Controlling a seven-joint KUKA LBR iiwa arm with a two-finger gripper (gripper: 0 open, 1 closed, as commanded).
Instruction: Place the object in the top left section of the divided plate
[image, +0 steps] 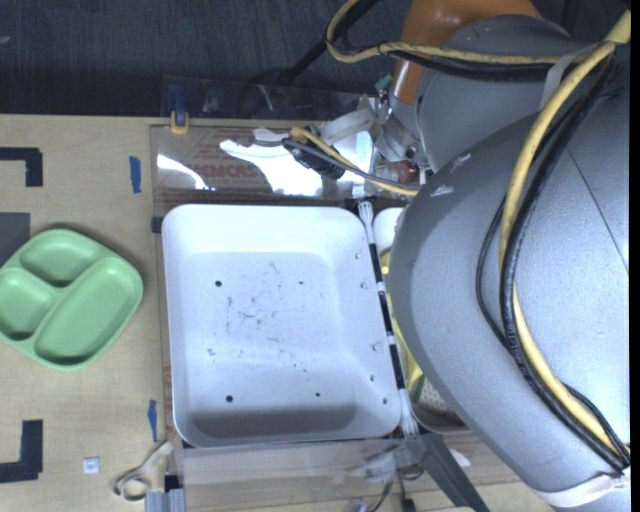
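Observation:
A green divided plate (65, 297) with three sections lies on the wooden bench at the left, outside the bins. Its top left section (58, 254) holds nothing. The grey arm (520, 250) with its orange band covers the right side of the view and hangs over the right bin. The gripper itself is hidden beneath the arm's body, and no object to place shows anywhere.
The left white bin (270, 320) has a bare, scuffed floor. A sliver of the right bin (385, 225) shows by the arm. Yellow and black cables (330, 160) loop at the back near a shiny panel. Blue and black tape marks dot the bench.

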